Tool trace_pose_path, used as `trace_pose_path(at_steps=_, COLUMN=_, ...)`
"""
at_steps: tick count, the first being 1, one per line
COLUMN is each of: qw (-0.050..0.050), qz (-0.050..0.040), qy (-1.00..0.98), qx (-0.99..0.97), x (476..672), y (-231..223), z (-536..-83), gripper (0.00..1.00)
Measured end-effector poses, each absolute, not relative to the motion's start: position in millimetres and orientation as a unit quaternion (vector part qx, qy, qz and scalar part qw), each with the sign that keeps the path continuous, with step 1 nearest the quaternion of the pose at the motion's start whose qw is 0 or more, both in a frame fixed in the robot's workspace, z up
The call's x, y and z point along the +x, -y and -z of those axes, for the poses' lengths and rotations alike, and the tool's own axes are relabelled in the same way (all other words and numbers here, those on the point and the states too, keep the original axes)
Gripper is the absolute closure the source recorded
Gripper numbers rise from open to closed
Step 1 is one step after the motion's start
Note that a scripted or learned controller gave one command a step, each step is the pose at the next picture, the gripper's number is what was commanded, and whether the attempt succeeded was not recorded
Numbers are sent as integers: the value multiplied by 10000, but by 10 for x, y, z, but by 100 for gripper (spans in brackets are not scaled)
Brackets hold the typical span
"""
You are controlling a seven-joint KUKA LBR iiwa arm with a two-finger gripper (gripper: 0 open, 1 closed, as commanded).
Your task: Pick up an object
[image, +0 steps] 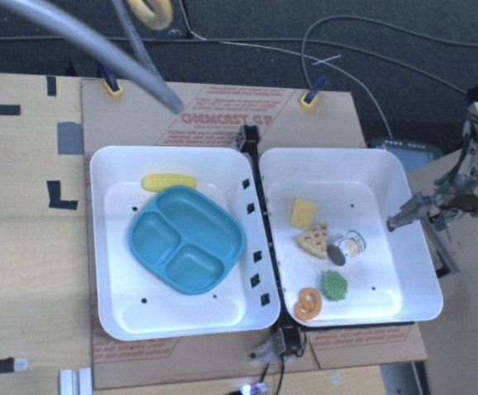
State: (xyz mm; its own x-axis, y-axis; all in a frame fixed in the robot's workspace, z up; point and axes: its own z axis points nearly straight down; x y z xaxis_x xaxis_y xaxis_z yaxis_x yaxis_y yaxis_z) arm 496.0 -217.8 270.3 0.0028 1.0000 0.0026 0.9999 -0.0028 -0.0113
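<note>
A small tin can (348, 247) lies mid right bin (403, 179), touching a pizza slice (313, 241), with toy broccoli (334, 285) close by. The gripper (399, 218) hovers at the bin's right edge, openness unclear. Crowding risks a fouled grasp.

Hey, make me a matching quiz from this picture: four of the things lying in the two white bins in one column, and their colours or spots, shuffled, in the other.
Things:
1. divided plate
2. corn cob
3. pretzel
4. broccoli

Descriptions:
A. yellow, left bin, just beyond the plate's far edge
B. green, right bin, beside the pretzel
C. blue, middle of the left bin
D. orange-brown, near edge of the right bin

Pairs: 1-C, 2-A, 3-D, 4-B
</note>
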Motion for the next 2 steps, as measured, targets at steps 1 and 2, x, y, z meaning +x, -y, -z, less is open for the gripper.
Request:
trace_pose_path(at_steps=1, qw=2, qz=-4, qy=7075, qx=-7067, x=4982, y=2172, z=-2757, gripper=0)
trace_pose_path(at_steps=2, qw=27, qz=-19, qy=7073, qx=-7069, x=5034, y=2171, z=-2131, gripper=0)
